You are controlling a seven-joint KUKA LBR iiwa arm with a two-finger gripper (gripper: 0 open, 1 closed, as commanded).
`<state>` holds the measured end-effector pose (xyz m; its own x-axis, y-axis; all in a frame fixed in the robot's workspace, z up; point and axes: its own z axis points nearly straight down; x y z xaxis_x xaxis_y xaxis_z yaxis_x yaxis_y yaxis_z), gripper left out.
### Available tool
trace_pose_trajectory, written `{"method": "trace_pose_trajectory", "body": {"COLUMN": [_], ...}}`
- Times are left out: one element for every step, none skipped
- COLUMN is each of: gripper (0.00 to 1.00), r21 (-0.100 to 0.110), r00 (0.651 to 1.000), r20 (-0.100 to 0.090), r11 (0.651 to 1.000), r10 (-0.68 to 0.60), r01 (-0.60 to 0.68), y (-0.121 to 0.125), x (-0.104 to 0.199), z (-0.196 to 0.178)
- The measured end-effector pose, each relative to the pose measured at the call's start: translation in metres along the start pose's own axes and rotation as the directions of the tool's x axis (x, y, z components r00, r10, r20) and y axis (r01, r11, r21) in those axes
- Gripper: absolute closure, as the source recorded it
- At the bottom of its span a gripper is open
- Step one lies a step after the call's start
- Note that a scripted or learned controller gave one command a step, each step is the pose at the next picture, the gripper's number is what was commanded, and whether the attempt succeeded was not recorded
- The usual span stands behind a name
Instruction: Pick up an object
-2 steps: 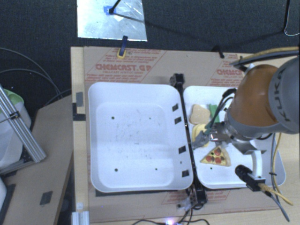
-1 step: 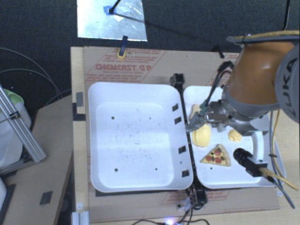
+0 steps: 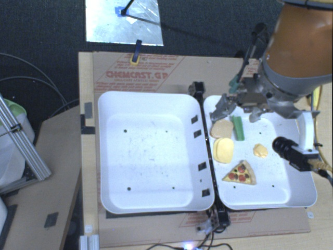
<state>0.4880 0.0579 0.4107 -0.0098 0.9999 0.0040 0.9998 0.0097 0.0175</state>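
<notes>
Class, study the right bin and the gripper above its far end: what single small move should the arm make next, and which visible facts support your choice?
Probably a short descent onto the green stick. The gripper hovers over the right bin almost directly above the stick's far end, with nothing between its fingers. The tan piece sits close beside the stick, so a straight drop seems safer than any sideways shift.
</notes>
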Motion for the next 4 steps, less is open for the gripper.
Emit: {"method": "trace_pose_trajectory", "body": {"gripper": [0.00, 1.00, 1.00, 1.00], "r21": [0.013, 0.011, 0.009, 0.025], "r00": [1.000, 1.000, 1.000, 1.000], "r20": [0.001, 0.003, 0.002, 0.005], "r11": [1.000, 1.000, 1.000, 1.000], "r10": [0.000, 0.000, -0.006, 0.001], "r01": [0.000, 0.000, 0.006, -0.002], "y": [0.000, 0.001, 0.002, 0.016], "x": [0.067, 0.063, 0.063, 0.123], "z": [-0.020, -0.030, -0.041, 0.070]}}
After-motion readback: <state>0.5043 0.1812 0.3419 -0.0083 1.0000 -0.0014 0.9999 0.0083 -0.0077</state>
